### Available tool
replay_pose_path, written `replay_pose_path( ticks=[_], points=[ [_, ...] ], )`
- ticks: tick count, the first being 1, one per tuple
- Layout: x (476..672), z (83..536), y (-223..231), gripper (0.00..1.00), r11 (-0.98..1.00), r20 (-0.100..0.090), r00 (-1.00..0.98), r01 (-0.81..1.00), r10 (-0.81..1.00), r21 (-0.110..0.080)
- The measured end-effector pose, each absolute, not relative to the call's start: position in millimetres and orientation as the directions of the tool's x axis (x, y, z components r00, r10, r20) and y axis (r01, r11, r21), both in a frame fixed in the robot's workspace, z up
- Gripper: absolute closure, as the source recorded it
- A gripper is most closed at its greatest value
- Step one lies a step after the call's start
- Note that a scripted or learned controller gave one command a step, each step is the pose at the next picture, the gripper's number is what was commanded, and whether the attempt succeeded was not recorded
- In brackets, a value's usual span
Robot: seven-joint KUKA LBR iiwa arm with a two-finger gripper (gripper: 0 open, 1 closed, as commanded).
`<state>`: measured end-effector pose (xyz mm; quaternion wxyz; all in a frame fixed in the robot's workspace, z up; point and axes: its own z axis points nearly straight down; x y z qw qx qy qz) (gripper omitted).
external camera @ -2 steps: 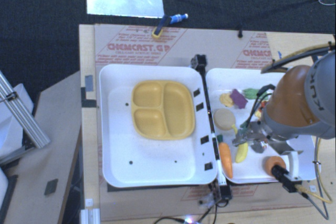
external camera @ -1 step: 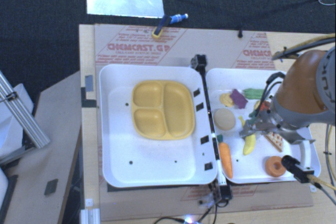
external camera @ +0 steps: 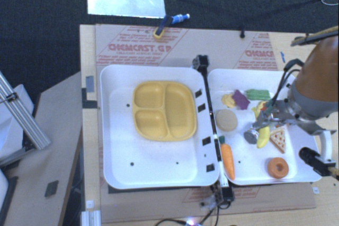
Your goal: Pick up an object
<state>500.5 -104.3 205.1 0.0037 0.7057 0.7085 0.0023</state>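
Note:
The right bin holds several toy foods. An orange carrot lies along its left wall and a brown donut sits near the front. A tan round cookie, a purple grape bunch, a small yellow piece and a green piece lie further back. My gripper reaches down from the right over a yellow banana, with a triangular sandwich just beside it. The arm hides part of the banana.
The left bin carries a yellow divided plate. A black divider with clips runs between the bins. A blue and yellow pen lies on the cardboard behind them. A black part of the arm overhangs the right bin's front corner.

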Motion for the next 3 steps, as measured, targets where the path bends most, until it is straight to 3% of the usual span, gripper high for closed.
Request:
replay_pose_path(
  ticks=[1,2,3],
  points=[
    [502.0,226,-104,1.00,0.004,-0.001,-0.004,1.000,1.000,0.004],
    [532.6,226,-80,1.00,0.007,0.000,-0.007,1.000,1.000,0.004],
    [549.0,231,-83,1.00,0.005,0.000,-0.005,1.000,1.000,0.004]
  ],
)
